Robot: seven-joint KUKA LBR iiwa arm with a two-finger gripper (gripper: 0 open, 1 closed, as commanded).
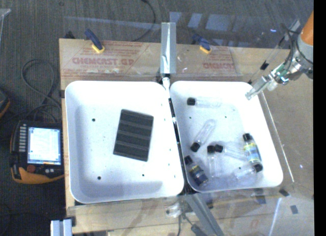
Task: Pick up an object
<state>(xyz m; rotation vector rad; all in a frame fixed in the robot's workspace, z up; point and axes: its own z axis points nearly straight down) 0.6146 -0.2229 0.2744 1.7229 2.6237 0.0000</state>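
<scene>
Gripper (253, 93) hangs over the right bin's (270, 123) upper right rim; whether it is spread cannot be told. Below and left of it lie clear bottles (205, 130), a black block (133, 135) farther left.

Two bins sit side by side on the counter (71, 62). The left bin (81, 179) holds a slab (133, 135) near its middle. The right bin (272, 176) holds vials (204, 130), most toward its near side, one (204, 102) by the far wall. The tool (250, 95) hangs over the right bin's far right corner. A pendant (38, 151) lies left of the counter.
</scene>
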